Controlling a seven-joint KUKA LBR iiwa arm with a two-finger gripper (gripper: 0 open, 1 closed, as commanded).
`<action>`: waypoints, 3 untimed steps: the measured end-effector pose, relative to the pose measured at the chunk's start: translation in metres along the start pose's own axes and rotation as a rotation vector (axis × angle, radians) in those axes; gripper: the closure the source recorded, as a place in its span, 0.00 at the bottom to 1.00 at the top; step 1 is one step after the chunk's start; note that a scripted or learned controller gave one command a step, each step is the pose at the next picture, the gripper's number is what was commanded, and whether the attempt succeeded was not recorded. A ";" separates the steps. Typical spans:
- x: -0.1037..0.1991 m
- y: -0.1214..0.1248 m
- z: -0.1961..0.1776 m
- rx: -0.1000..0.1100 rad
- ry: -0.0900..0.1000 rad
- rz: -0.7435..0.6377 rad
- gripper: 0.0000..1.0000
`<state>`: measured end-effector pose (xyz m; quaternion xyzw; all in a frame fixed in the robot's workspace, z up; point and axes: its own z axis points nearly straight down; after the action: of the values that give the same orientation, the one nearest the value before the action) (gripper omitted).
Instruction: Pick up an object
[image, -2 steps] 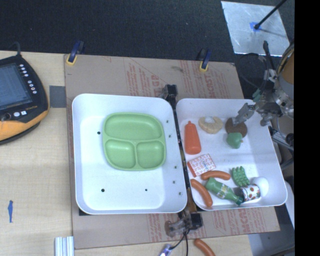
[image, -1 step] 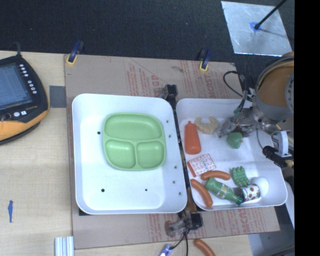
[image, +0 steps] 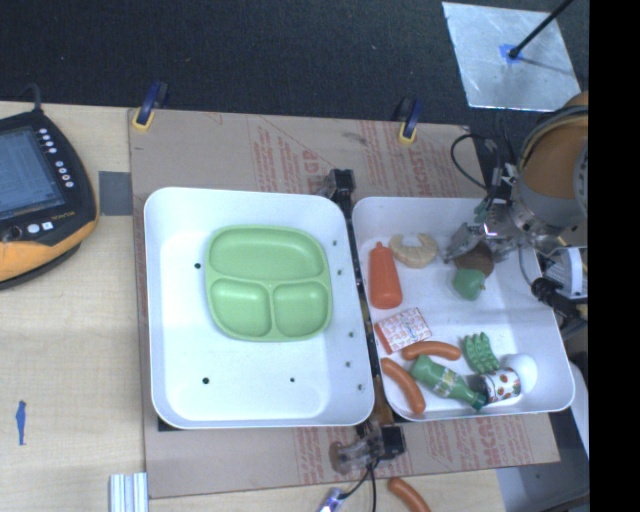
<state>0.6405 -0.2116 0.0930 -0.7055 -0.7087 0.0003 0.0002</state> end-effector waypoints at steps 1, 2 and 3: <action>0.001 -0.044 0.000 0.001 -0.002 -0.001 0.00; 0.005 -0.042 -0.013 0.004 0.008 -0.008 1.00; 0.000 -0.104 -0.066 0.002 0.000 0.001 1.00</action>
<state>0.5367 -0.2121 0.1593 -0.7057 -0.7085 0.0010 0.0010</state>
